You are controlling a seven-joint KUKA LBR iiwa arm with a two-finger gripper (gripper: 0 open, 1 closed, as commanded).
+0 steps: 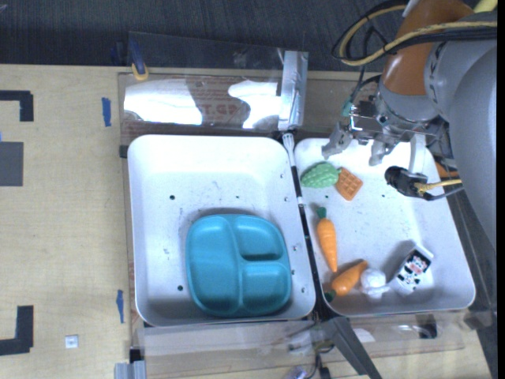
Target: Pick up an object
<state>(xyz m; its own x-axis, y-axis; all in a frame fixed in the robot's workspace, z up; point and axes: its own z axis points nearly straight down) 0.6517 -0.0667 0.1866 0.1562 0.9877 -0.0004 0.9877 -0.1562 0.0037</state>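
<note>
Desk (55,235): pale wood, bearing two shallow white bins side by side.

Left bin (158,172): holds one teal divided plate (237,265), three compartments, lying flat toward the near wall.

Right bin (450,243): holds the small items below.

Arm (465,69): grey, orange band above the wrist, reaching over the far end of the right bin.

Gripper (359,150): poised over the far left part of the right bin; fingers spread, nothing between them.

Carrot (327,243): orange, green top, long axis running near-to-far along the bin's left wall; well apart from the gripper, toward the near side.

Green leafy piece (319,175): pale green, rounded, ribbed. Likeliest thing to pick: it lies just below and slightly left of the gripper, nearest of all items.

Orange waffle piece (348,185): squarish, gridded, touching the leafy piece on its right.

Orange lump (348,278): near left corner, beside a small white piece (373,282).

Black-and-white block (413,268): near right area.
</note>
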